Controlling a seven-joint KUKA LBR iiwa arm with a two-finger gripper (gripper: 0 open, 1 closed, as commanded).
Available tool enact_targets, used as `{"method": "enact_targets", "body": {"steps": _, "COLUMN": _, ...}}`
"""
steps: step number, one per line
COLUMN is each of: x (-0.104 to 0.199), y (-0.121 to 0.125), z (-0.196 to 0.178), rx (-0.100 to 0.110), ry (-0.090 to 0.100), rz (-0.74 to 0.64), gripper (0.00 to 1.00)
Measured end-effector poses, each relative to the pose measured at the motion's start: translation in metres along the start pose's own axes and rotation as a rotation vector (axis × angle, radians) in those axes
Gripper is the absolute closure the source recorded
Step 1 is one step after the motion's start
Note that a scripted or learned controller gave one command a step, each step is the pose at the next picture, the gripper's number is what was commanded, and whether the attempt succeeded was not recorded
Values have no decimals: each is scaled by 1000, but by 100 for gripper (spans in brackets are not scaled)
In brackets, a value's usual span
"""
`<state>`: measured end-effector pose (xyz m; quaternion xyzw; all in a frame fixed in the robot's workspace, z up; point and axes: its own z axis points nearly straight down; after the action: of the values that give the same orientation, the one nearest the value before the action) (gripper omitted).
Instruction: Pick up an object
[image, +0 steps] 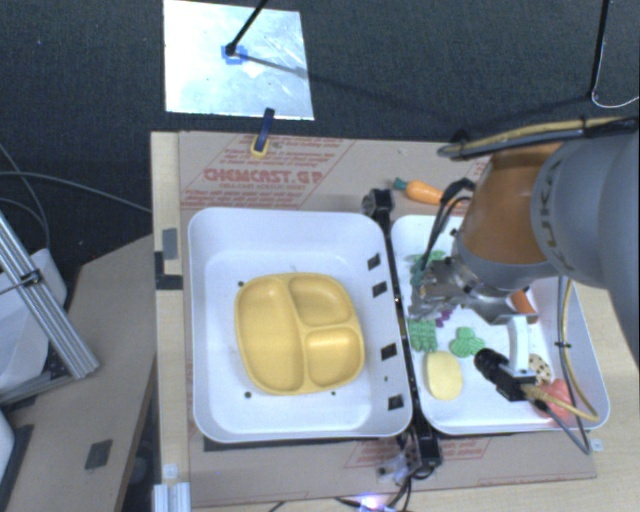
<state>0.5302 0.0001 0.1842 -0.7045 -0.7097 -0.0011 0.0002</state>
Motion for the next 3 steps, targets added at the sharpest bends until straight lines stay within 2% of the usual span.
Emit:
{"method": "enact_targets", "body": {"steps": 1, "x": 27, "y": -19, "z": 0, "rx": 2, "ry": 0, "rz": 1, "gripper": 100}}
{"method": "enact_targets", "body": {"steps": 2, "x": 25, "y": -18, "z": 0, "rx": 1, "ry": -1, "rz": 4, "gripper": 0}}
{"method": "enact_targets", "body": {"steps": 3, "x": 4, "y": -44, "z": 0, "rx": 3, "ry": -2, "rz": 8, "gripper": 0}}
